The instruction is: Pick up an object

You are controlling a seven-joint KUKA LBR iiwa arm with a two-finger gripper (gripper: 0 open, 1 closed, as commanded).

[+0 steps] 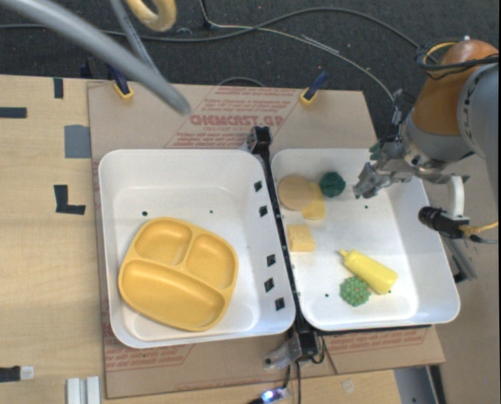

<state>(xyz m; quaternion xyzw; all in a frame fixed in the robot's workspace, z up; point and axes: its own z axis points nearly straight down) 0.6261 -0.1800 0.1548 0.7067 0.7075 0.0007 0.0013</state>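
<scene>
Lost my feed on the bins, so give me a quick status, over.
Gripper low over right bin, nothing seen held. Nearest: dark green piece, tan round piece beside it. Yellow bottle sits nearer the front. Nothing blocking.

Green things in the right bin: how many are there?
2. One dark green piece sits near the bin's far side, beside the tan disc. The other, a lighter green ball, lies at the near side, touching the yellow bottle. None seem hidden.

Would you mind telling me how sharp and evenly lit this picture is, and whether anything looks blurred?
In the camera view, light is soft and even, with faint shadows in both bins; the yellow tray and mustard bottle look fairly crisp; the grey hose across the top left is out of focus; the hand is slightly soft.
</scene>
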